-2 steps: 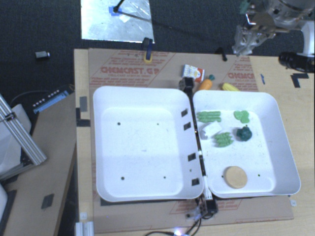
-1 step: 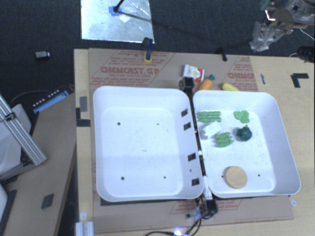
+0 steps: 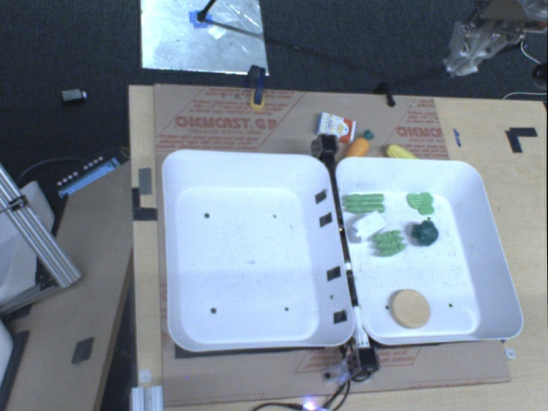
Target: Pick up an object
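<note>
A: Largest first?
B: Tan worktop (image 3: 103, 255), topped by a printed brown board (image 3: 223, 120). On it, two shallow white bins side by side: left bin (image 3: 248, 255), right bin (image 3: 467, 306), touching along a dark hinge-like strip.
A: Contents?
B: All in the right bin. Round tan disc (image 3: 410, 307) near the front. Long green piece (image 3: 364, 202) toward the back, small white block (image 3: 369, 225) just beside it, bumpy green piece (image 3: 389, 243) below that. Light green lump (image 3: 420, 202) above a dark teal lump (image 3: 424, 232), nearly touching. Exact kinds too small to tell.
A: Behind the bins?
B: Orange item (image 3: 358, 147), yellow item (image 3: 399, 152), red-and-white packet (image 3: 335, 126), on the board.
A: And the hand?
B: Hand (image 3: 473, 45) up at the far right corner, over dark floor (image 3: 68, 24), well apart from every object. Partly cut off and blurred; released or clenched, cannot tell.
A: Surroundings?
B: Shiny metal sheet (image 3: 204, 22) on the floor; aluminium rail (image 3: 34, 238) at the left edge.
</note>
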Tool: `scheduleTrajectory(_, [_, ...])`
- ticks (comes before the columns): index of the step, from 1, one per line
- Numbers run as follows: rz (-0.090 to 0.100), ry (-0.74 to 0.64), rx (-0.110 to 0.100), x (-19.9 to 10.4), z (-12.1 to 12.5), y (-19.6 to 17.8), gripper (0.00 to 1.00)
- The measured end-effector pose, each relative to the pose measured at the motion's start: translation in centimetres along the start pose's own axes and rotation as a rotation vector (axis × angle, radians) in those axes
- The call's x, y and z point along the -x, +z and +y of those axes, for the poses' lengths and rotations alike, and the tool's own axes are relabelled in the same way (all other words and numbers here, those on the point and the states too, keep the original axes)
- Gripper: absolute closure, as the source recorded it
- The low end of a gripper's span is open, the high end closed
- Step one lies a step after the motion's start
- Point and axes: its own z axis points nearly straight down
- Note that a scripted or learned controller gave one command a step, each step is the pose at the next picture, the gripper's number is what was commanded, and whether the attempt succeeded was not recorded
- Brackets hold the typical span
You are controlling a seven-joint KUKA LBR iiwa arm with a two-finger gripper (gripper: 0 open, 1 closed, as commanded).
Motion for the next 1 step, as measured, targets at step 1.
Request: scheduleTrajectory(1, [-0.001, 0.000, -0.001, 0.35, -0.01, -1.97, 1.00])
